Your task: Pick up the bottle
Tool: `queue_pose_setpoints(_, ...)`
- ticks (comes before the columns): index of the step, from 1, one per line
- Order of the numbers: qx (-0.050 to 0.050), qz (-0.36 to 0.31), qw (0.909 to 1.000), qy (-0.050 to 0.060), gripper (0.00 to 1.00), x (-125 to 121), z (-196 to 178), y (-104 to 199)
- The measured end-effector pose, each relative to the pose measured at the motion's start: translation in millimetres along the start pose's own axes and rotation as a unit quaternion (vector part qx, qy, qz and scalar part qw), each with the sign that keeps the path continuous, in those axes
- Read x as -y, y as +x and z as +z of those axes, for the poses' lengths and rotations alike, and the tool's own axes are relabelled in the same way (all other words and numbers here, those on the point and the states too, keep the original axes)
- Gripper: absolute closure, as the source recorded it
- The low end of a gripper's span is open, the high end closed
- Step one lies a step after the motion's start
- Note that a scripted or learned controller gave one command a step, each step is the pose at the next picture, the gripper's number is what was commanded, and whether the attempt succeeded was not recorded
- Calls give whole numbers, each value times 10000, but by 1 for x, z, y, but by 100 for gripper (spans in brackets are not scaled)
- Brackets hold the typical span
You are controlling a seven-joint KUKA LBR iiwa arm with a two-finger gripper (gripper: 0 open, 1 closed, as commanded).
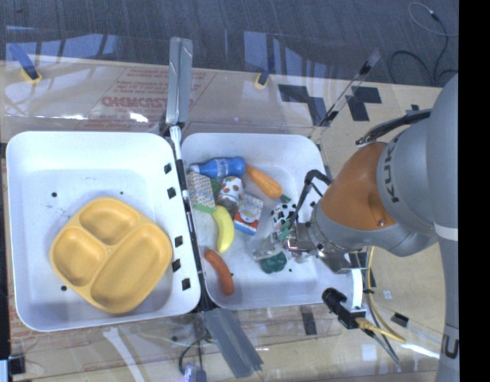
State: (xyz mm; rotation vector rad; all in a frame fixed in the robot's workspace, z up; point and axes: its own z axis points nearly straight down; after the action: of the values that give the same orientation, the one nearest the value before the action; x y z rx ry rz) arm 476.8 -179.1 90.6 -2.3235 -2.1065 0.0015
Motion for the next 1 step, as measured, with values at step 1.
queue_pose_setpoints(1,-1,-32,10000,20,100,0,-8,0)
